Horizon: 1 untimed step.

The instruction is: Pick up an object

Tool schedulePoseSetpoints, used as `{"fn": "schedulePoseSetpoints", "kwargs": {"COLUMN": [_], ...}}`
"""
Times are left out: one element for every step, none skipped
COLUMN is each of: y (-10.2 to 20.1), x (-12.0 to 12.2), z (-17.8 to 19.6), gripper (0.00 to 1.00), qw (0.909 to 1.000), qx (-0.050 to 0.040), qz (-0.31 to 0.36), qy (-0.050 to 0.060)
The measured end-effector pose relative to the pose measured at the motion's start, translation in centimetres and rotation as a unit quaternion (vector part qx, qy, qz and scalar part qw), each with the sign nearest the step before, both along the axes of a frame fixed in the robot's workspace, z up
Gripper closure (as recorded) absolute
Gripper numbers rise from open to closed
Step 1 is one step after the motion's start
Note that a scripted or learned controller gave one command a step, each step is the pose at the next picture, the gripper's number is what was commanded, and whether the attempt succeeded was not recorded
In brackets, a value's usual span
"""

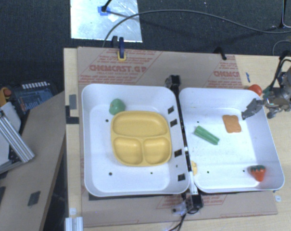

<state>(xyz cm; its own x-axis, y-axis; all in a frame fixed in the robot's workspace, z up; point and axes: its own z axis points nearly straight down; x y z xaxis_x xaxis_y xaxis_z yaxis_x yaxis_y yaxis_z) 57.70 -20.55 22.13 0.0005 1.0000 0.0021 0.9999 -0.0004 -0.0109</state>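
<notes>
arm (288, 88): cut off by the right edge — just the wrist end shows
gripper (250, 110): dark and small, fingers too indistinct to read
red round thing (255, 88): partly hidden behind the right bin's far rim (217, 89) and the gripper mount
small yellow piece (194, 167): tucked at the right bin's left wall, shape unclear
green lump (117, 106): lower side covered by the yellow tray (138, 137)
blue device (32, 96) (far left): too blurred to identify
metal rail (8, 134): cut off by the left edge — length unknown
</notes>
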Motion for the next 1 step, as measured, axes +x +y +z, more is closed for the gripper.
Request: {"fn": "schedulePoseSetpoints", "kwargs": {"y": [0.08], "x": [0.28], "z": [0.76], "gripper": [0.00], "qw": [1.0000], "qx": [-0.0013], "qz": [0.002], "qy": [-0.006]}}
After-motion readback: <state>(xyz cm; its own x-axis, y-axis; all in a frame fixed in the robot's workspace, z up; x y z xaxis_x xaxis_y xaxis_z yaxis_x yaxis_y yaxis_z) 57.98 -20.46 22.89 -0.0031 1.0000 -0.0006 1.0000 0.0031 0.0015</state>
